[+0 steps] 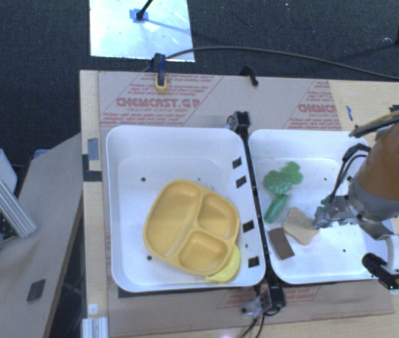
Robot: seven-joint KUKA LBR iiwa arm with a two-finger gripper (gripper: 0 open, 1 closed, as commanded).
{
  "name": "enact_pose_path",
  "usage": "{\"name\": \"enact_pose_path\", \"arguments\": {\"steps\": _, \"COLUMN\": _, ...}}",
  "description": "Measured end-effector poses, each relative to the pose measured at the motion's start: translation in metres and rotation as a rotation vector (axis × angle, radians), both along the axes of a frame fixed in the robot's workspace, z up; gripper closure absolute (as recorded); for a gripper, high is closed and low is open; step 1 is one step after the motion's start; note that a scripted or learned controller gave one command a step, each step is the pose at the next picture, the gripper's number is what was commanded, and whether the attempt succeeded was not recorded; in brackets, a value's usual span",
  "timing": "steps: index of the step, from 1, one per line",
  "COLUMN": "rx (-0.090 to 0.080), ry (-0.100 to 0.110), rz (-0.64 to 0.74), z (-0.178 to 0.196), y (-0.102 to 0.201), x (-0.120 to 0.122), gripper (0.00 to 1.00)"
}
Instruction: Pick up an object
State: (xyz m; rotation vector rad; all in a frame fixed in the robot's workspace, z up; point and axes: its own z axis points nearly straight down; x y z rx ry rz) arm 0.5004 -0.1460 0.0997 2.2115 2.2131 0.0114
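The right bin (pixel 326 272) holds a green broccoli-shaped toy (pixel 281 185), a tan bread-like piece (pixel 300 225) and a small brown block (pixel 281 243). My gripper (pixel 324 217) reaches in from the right and sits low in this bin, right at the right edge of the tan piece. The grey arm with its orange band (pixel 396 164) rises behind it. The left bin (pixel 136 160) holds a yellow divided tray (pixel 192 227), and a yellow banana-like piece (pixel 226 267) pokes out under the tray's near corner.
A black divider with clips (pixel 252 210) runs between the two bins. The bench edge lies just in front of both bins. A cardboard sheet (pixel 185 101) lies behind them.
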Motion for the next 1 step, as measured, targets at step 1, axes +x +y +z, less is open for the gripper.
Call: {"name": "enact_pose_path", "arguments": {"steps": 1, "rx": 0.002, "ry": 0.009, "rz": 0.003, "z": 0.0479, "y": 0.0003, "x": 0.0104, "gripper": 1.00}}
